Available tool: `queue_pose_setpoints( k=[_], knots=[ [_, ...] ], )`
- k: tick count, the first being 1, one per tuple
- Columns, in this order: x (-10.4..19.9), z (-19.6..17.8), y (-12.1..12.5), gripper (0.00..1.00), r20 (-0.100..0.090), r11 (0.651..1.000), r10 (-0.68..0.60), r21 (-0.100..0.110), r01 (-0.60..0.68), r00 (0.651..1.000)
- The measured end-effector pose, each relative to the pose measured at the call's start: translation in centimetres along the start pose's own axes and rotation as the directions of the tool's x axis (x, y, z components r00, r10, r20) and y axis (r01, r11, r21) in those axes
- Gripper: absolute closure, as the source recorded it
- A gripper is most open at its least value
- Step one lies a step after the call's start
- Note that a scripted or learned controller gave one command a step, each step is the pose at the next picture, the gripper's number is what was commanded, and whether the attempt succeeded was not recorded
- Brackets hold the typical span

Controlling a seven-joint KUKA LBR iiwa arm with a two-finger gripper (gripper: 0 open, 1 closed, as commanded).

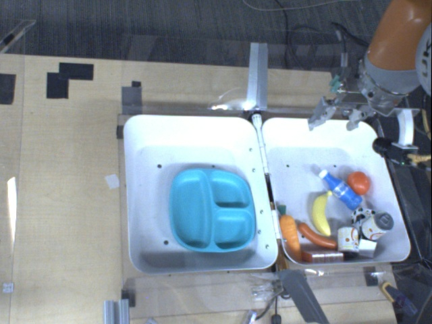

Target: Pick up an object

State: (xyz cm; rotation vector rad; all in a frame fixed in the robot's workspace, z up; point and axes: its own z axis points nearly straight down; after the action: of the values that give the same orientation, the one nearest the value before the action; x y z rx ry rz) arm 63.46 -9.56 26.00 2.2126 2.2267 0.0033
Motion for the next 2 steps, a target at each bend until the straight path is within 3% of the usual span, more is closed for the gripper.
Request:
queue_pose_setpoints(
  k=[1, 2],
  knots=[
    [-5.5, 10.0, -6.0, 0.00, 0.001, 0.995, -0.102, 0.000, 0.102, 0.995],
    [-9.0, 17.1, -5.8, 0.00, 0.004, 0.987, -0.162, -0.009, 0.162, 0.987]
  ],
)
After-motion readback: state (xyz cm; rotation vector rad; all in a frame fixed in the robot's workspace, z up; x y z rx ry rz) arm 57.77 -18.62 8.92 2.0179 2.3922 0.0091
